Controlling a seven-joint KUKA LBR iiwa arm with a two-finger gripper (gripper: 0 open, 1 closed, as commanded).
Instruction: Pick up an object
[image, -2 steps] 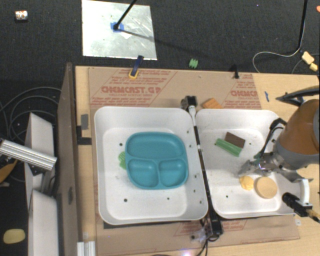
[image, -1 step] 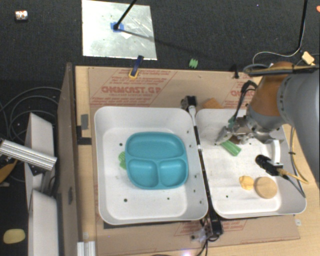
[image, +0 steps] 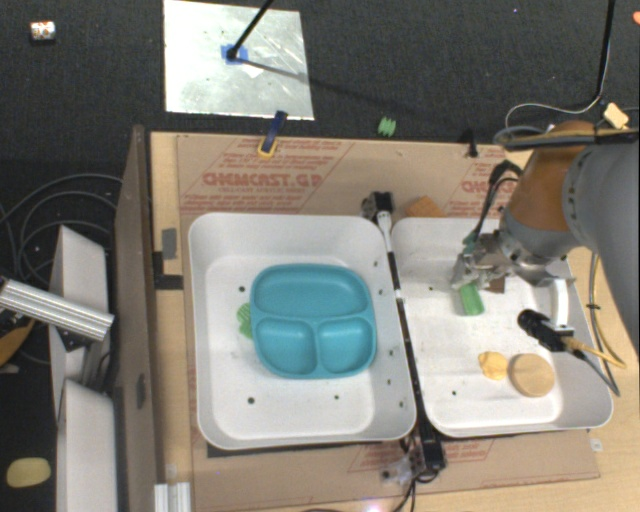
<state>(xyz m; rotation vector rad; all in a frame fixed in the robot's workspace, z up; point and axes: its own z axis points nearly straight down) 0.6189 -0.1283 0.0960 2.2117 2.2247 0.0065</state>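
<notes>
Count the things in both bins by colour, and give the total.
Blue: 1, divided tray, left bin.
Green: 2, piece at the tray's left edge; block in the right bin.
Yellow: 1, small lump, right bin.
Tan: 1, round disc, right bin.
Total: 5.

one arm (image: 605, 185) noted, entering from the right side of the camera view, high in the frame. its grey link is broad and runs leftward, sloping downward as it goes. the orange band (image: 537, 195) sits directly above the wrist (image: 528, 245). the wrist is grey and bends down and to the left. the gripper (image: 478, 272) hangs at the wrist's lower left end, pointing downward, its pale metal body seen from above at a slant. from this angle the state of its tip could not be established. the upper part of the arm passes out of frame at the right edge.
</notes>
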